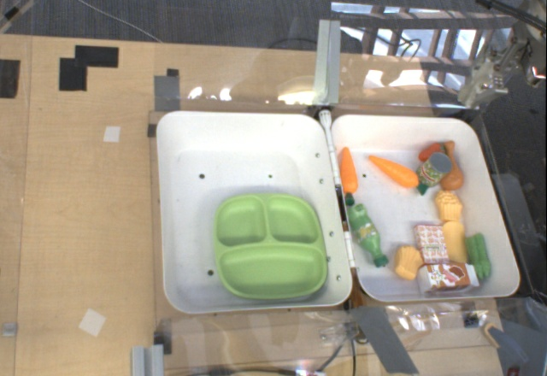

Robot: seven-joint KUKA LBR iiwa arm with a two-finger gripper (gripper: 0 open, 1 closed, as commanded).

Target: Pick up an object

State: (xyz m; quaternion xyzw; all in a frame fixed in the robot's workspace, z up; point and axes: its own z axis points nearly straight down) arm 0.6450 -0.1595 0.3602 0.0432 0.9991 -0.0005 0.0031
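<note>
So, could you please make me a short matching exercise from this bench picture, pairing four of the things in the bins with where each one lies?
Things:
1. green divided plate
2. green bottle
3. carton
4. carrot

Places:
A. near front corner of the right bin, beside a yellow block
B. left bin, towards its front
C. right bin, upper middle, lying at a slant
D. right bin, close to the wall between the bins

Pairs: 1-B, 2-D, 3-A, 4-C
</note>
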